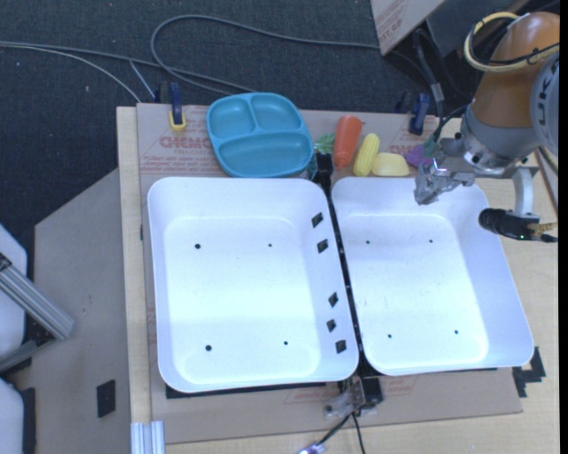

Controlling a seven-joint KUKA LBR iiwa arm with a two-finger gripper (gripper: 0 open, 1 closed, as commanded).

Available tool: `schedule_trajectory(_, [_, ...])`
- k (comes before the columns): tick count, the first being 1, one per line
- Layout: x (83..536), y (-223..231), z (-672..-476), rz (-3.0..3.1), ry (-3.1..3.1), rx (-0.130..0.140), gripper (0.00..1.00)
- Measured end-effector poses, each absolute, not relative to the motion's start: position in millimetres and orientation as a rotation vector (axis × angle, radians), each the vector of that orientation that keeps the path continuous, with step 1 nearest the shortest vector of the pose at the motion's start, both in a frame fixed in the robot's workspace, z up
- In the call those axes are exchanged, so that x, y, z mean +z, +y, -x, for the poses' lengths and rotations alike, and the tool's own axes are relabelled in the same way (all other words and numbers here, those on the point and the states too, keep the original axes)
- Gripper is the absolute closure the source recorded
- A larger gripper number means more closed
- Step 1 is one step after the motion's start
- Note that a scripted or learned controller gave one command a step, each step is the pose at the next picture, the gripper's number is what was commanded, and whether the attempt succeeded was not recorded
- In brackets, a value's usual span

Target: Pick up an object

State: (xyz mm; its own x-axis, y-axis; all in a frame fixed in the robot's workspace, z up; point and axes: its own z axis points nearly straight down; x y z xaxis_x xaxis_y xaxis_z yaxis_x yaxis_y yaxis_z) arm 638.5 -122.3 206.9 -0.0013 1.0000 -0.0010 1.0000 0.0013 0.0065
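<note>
My gripper [432,190] hangs over the far edge of the right white bin [497,293], near its back right corner. Just behind that edge lie toy foods on the bench: an orange carrot [348,138], a yellow corn cob [366,153], a pale yellow piece [390,164] and a small purple piece [417,158] next to the gripper. Nothing shows held in the gripper. The left white bin [169,266] sits beside the right one.
A blue divided plate [259,133] lies behind the left bin. Clamps stand at the bench's back edge, a blue and yellow one [176,108] on the left and a blue one [420,113] on the right. Cables run across the dark floor beyond. A cardboard box corner [399,19] sits at the top right.
</note>
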Motion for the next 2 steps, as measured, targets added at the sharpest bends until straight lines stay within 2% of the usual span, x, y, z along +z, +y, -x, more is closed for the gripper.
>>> schedule_trajectory(1, [213, -74, -628.2, -2.218, 2.229, 0.001, 1.0])
schedule_trajectory(2, [225, -22, -609.9, -2.218, 2.231, 0.001, 1.0])
